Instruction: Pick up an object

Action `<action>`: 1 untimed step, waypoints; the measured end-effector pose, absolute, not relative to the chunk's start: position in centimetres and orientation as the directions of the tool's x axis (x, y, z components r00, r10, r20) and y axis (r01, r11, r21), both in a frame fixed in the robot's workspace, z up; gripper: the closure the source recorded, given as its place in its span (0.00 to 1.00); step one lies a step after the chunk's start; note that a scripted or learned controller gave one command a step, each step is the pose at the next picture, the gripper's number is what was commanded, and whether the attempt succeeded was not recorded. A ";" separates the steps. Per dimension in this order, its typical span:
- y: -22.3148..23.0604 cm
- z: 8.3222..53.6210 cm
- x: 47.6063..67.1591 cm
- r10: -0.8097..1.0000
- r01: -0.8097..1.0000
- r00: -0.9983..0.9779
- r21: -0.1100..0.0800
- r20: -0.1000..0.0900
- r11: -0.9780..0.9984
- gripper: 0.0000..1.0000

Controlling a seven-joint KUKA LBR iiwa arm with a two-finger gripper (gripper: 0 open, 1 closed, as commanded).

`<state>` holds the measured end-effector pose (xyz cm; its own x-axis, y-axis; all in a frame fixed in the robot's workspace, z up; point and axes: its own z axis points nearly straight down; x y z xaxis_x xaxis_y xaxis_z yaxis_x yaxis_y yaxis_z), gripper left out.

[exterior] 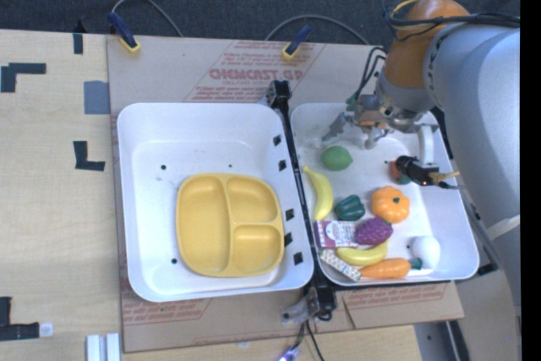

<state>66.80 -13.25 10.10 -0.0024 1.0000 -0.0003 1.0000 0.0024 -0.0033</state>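
We see the gripper (362,125) low over the back of the right bin (448,266), near the rear wall, fingers splayed fairly wide with nothing between them. The closest target looks like the green lime (336,157), just in front of the fingers and apart from them; we judge that is the likely pick since it sits alone, free on all sides.

The other toys crowd the front half: pumpkin (390,204), green pepper (348,206), purple grapes (373,231), a banana (321,193) by the left wall, a second banana (362,254), a carrot (385,269) and a white egg (427,248), several touching, so harder to grasp cleanly.

The left bin (135,148) holds only a yellow divided plate (228,224), probably the drop side. Both bins sit on cardboard (203,72) clipped to a wooden bench (42,182), with dark carpet and cables behind.
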 end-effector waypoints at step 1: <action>-10.2 8.5 64.7 1.000 1.000 -0.002 0.001 -0.003 0.002 0.00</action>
<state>64.70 -10.21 8.50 -0.0017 1.0000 -0.0027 1.0000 0.0017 0.0010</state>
